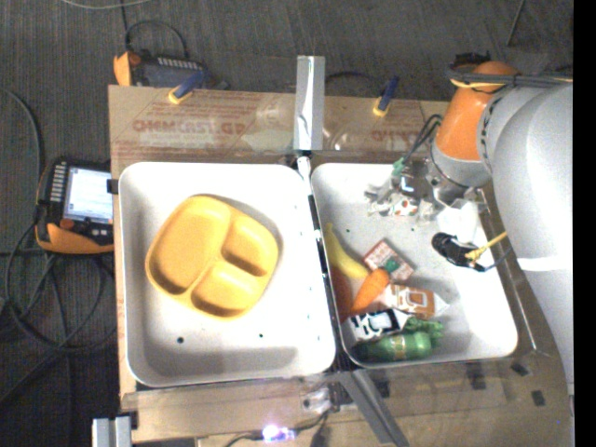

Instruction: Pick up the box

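The pincer [402, 196] hangs over the right bin's [503, 338] far end; whether it is spread cannot be told. The box [388, 257] lies mid-bin, just beside the banana [343, 258] and carrot [369, 290], a green bottle [399, 346] nearer. A yellow tray [213, 254] fills the left bin [135, 343].

Brown bench [214, 124] under two white bins side by side: left bin [130, 277], right bin [498, 329].
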`<state>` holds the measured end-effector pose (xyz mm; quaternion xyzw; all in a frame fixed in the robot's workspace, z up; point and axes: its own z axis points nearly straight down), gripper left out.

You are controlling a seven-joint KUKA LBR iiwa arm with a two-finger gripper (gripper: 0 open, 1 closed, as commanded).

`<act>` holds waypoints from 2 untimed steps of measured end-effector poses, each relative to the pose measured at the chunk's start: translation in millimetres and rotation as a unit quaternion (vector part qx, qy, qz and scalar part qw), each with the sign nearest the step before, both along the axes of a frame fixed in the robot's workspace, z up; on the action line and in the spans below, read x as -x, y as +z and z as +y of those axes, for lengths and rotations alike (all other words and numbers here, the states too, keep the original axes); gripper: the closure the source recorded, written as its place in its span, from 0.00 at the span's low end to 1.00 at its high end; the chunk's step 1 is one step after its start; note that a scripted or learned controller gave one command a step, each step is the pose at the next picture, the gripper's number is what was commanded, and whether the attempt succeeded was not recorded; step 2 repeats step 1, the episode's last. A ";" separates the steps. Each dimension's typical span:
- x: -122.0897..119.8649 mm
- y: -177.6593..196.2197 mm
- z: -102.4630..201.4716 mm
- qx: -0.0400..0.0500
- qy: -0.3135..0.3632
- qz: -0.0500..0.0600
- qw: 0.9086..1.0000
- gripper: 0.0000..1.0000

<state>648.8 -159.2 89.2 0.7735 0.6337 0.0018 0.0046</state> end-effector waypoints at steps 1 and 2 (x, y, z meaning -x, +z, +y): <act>4.6 7.3 -1.4 0.000 -0.001 0.010 1.000 1.00; 4.6 7.3 -1.4 0.000 -0.001 0.010 1.000 1.00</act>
